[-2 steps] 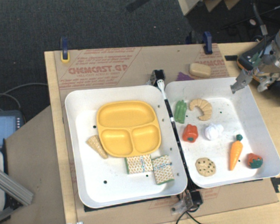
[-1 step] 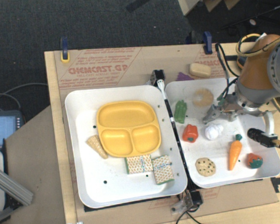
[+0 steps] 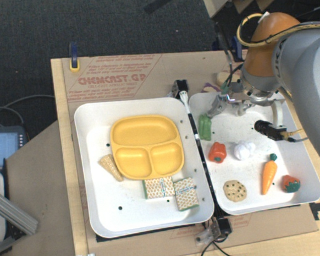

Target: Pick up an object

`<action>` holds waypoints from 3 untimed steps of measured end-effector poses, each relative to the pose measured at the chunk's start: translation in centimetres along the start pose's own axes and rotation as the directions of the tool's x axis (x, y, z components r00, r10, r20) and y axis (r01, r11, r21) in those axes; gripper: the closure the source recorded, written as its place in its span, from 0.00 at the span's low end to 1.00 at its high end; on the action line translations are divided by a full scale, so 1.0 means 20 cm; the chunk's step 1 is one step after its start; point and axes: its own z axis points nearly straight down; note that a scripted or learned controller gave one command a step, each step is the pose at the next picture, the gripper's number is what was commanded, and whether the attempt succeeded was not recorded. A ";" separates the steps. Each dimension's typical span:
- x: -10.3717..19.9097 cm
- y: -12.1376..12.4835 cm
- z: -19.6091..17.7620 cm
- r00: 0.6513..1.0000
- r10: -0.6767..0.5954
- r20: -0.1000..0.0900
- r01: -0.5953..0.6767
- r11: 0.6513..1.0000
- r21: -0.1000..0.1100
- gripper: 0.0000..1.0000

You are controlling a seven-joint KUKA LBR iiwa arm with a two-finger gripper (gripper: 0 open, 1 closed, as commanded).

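My gripper [image 3: 231, 103] hangs over the back of the right bin [image 3: 308, 169], below the grey arm's orange band. A green block [image 3: 205, 128] lies just left of it and a little nearer, against the bin's left wall. Further forward are a red-orange pepper [image 3: 217, 152] and a white lump [image 3: 244, 150]. Toward the bin's front lie a carrot [image 3: 269, 175], a chocolate-chip cookie [image 3: 234, 190] and a small red fruit with a green top [image 3: 290, 183]. I see nothing held at the gripper.
The left bin [image 3: 90, 158] holds a yellow divided plate [image 3: 147, 145], a tan wafer [image 3: 111, 167] beside it and two patterned square packets [image 3: 159, 187] [image 3: 186, 193] at its front. The bins' shared wall [image 3: 197, 149] runs between them. Cardboard [image 3: 117, 75] lies under the bins.
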 end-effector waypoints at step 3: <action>0.09 -0.31 0.00 1.000 0.005 0.003 -0.005 1.000 0.001 0.00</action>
